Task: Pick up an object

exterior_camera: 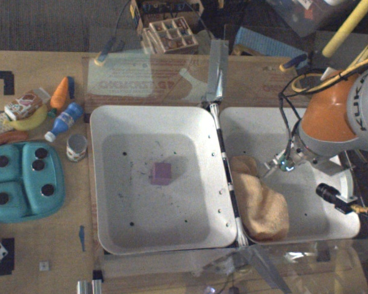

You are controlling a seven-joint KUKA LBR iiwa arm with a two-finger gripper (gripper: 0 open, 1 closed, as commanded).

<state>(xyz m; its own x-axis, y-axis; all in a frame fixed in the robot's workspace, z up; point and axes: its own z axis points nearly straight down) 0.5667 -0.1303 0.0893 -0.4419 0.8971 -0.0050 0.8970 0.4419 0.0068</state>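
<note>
Camera view: gripper [286, 162] over right bin [306, 225] near tan cloth [262, 206], grip state can't tell; nothing visibly picked, purple block [161, 173] untouched.

The small purple square block [161, 173] lies near the middle of the left shallow white bin [110, 225]. The tan cloth bundle [260, 204] lies in the right shallow white bin [319, 222], against its left wall, with the two-finger gripper [286, 162] just right of the bundle's far end.
</note>
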